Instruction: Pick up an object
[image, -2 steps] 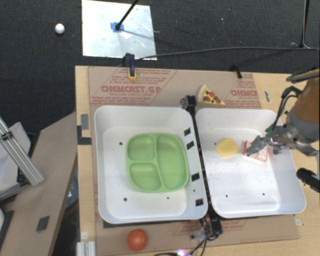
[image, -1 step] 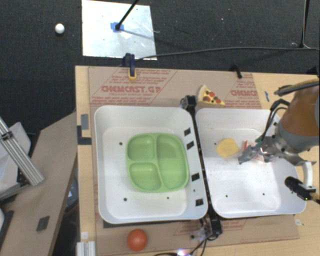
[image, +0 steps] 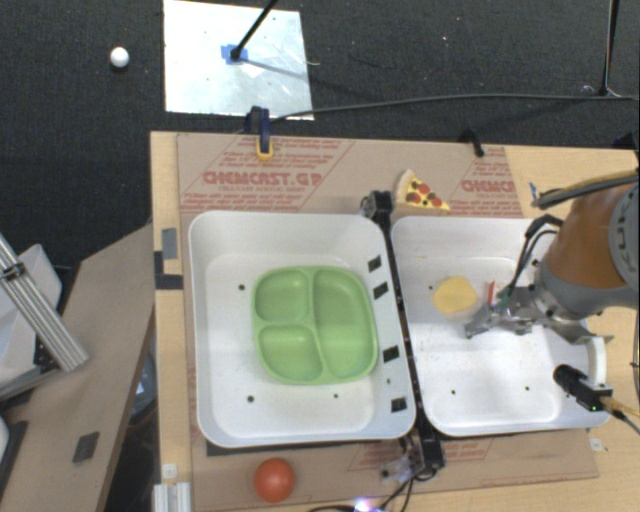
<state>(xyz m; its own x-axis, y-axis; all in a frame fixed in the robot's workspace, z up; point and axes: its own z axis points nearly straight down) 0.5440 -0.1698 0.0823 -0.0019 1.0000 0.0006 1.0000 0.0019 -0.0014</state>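
Yellow disc (image: 455, 295): flat, roundish, pale yellow, lying on the floor of the right bin (image: 470, 400), just beyond the pincer (image: 478, 326) tips, up and slightly toward the bin divider from them. Not yet lifted, apparently not yet touched; nothing seen between the fingers. Pincer low over the bin floor, fingers seemingly a little apart, though too small to tell for certain. Grasp and lift both left to do, by this reading. Farther from the pincer, across the divider: green divided plate (image: 314, 325) in the left bin (image: 225, 330). Pizza-slice toy (image: 421, 191) beyond the bins; orange ball (image: 273, 479) on the bench near the front edge.
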